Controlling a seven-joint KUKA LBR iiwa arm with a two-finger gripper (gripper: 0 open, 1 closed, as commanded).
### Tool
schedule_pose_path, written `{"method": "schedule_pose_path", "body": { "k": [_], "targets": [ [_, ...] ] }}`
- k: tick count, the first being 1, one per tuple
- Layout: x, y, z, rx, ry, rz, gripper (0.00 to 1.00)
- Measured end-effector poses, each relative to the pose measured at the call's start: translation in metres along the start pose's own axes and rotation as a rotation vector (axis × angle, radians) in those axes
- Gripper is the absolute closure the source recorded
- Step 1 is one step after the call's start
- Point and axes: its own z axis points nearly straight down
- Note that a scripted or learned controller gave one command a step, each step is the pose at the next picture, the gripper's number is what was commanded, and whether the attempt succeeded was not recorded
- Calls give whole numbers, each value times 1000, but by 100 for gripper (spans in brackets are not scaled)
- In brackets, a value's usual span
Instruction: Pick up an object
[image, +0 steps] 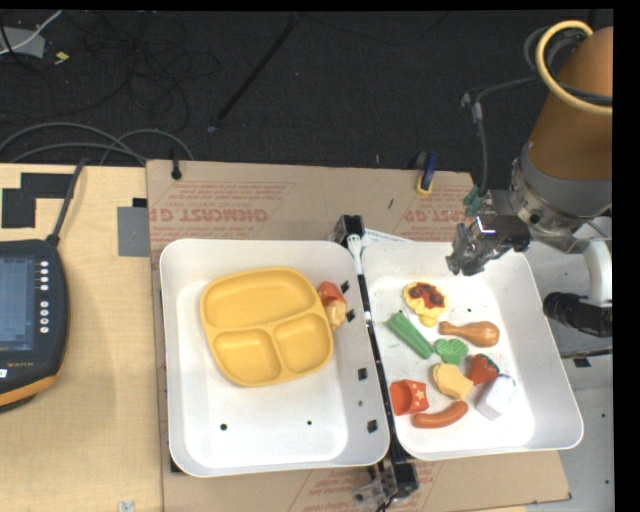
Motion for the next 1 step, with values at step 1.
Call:
{"method": "schedule_pose_path", "body": {
  "k": [1],
  "targets": [
    [68,-58,-12,11,2,0,100]
  ]
}}
